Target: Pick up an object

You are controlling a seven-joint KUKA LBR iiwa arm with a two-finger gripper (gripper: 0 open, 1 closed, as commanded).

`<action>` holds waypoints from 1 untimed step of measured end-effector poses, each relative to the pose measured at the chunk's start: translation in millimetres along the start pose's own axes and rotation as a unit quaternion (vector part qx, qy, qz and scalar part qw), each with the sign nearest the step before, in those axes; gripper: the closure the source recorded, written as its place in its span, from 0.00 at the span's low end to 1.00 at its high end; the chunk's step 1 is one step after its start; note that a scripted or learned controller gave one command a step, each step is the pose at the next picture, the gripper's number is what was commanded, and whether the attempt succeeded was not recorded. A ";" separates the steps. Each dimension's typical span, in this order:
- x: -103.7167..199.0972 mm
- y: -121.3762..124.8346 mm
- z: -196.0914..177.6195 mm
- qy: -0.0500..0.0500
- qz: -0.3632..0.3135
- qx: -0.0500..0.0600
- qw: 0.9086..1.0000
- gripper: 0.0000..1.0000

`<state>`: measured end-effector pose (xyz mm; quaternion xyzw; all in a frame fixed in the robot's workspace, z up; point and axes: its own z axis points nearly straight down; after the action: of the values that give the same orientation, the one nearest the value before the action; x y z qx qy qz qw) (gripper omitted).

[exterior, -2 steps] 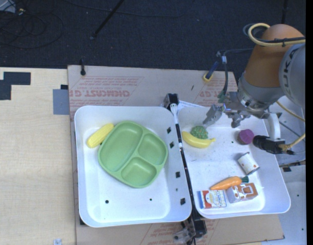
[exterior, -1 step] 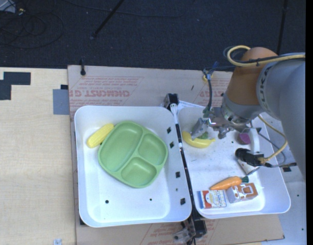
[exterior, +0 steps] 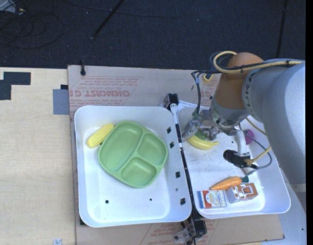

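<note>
Camera view has your arm (exterior: pixel 258 93) coming in over the right bin (exterior: pixel 279 200), with the gripper (exterior: pixel 201 129) low at that bin's upper left, right on top of a banana (exterior: pixel 202 143). So the banana looks like the thing you're going for. It lies just under and slightly toward the bin's near side from the jaws, touching or almost touching them as far as you can judge from this angle. Whether the jaws are spread, closed or actually pinching the fruit, you can't tell; the wrist and cables hide that bit.

Away from the jaws, toward the near end of the same bin, you've got a carrot (exterior: pixel 227 183) lying against a small carton (exterior: pixel 230 195), well apart from the action. Across the divider, the left bin (exterior: pixel 95 208) holds a green tray (exterior: pixel 133 153) with a corn cob (exterior: pixel 99 135) beside it.

What I'd worry about: the banana sits close to the bin's wall and the divider, so if you're slightly off centre a finger could land on the fruit or the wall instead of straddling it. It's curved and smooth too, so a squeeze near one end could make it swivel or squirt out sideways. Those loose cables near the wrist could also snag or nudge it on the lift.
</note>
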<state>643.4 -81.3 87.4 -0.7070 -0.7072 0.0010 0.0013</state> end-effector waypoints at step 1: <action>0.5 0.4 -101.1 0.000 0.000 -0.002 1.000 0.00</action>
<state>644.2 -80.9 188.5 -0.7067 -0.7075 0.0002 -0.0002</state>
